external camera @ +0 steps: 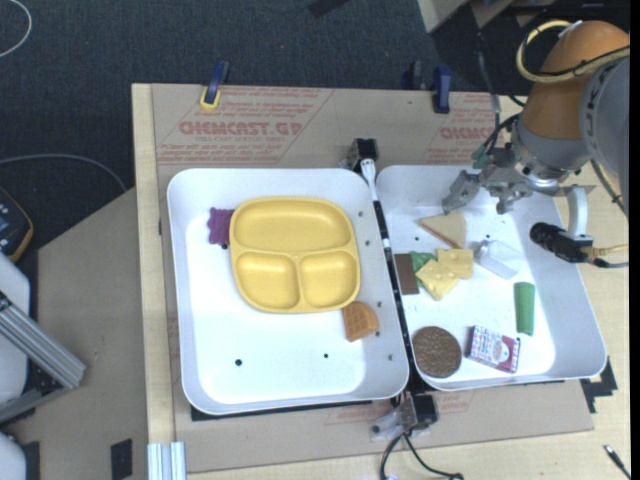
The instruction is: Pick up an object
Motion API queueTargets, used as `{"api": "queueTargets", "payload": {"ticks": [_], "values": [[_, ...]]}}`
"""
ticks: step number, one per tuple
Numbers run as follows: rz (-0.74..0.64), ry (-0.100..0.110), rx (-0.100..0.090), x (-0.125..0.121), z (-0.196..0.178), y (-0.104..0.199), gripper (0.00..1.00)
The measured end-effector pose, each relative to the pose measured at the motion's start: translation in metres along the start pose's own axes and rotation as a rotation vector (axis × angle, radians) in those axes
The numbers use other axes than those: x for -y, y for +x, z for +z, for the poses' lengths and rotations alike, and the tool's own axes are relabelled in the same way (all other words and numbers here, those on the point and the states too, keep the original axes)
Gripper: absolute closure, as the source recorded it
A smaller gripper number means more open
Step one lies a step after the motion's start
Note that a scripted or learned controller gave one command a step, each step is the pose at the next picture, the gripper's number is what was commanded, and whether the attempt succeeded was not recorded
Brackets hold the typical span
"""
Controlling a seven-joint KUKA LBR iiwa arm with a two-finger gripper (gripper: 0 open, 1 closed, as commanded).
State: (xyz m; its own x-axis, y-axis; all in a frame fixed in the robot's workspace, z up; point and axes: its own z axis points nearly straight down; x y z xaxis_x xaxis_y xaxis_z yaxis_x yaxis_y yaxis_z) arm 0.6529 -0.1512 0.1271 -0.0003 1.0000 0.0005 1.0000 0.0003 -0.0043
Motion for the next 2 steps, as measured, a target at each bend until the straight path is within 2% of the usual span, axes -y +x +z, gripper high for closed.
{"api": "queueTargets", "payload": {"ticks": [1,2], "values": [[0.000,-0.011,-0.002,-0.004,0.038,0.001,0.00],[-0.001,-0.023,0.000,-0.007,0.022,0.001,1.00]]}}
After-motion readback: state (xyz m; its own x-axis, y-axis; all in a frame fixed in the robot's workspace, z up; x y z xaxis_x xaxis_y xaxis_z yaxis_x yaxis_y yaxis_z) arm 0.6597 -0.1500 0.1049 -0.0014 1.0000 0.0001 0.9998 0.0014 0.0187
